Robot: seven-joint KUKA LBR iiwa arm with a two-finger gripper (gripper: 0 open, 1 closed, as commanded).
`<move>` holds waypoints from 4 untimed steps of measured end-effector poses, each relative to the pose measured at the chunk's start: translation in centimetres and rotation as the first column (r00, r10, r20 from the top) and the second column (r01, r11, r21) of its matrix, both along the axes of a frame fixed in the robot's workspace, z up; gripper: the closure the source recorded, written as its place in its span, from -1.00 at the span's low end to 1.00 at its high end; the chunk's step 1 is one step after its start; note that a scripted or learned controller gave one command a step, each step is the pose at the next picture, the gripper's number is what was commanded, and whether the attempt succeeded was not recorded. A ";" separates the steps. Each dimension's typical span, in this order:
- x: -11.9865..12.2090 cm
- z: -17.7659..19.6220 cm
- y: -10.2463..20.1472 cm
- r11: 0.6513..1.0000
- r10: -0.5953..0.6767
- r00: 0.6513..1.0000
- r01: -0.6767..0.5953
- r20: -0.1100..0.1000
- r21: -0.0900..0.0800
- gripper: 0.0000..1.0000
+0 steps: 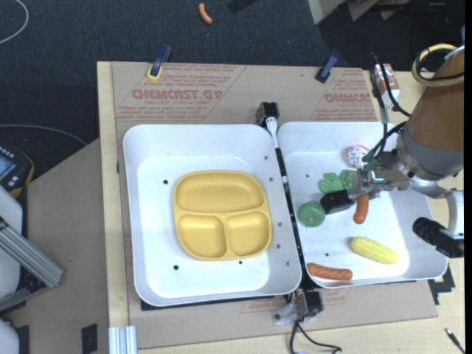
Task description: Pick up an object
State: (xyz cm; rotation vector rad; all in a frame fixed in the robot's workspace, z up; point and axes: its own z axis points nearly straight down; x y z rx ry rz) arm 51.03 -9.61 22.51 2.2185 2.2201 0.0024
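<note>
Far to the gripper's left, the left bin (140,220) is taken up by a yellow divided plate (220,214), with bare white floor around it. The gripper (366,185) is seen low in the right bin (413,264); whether it is clenched cannot be told. Just left of it lie a black object (335,201), a green ball (311,214) and a green leafy toy (336,181). A small orange sausage (361,209) lies directly below it, a corn cob (375,250) and a longer sausage (330,272) nearer the front rim.
</note>
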 end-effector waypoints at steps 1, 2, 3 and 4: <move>2.9 -1.1 4.8 1.000 0.005 1.000 -0.005 0.000 0.002 1.00; 6.2 -1.6 9.0 1.000 0.004 1.000 -0.004 0.001 0.001 1.00; 9.2 -0.3 14.5 1.000 0.007 1.000 -0.007 0.002 0.003 1.00; 10.1 -1.1 15.1 1.000 0.001 1.000 -0.001 0.000 0.000 1.00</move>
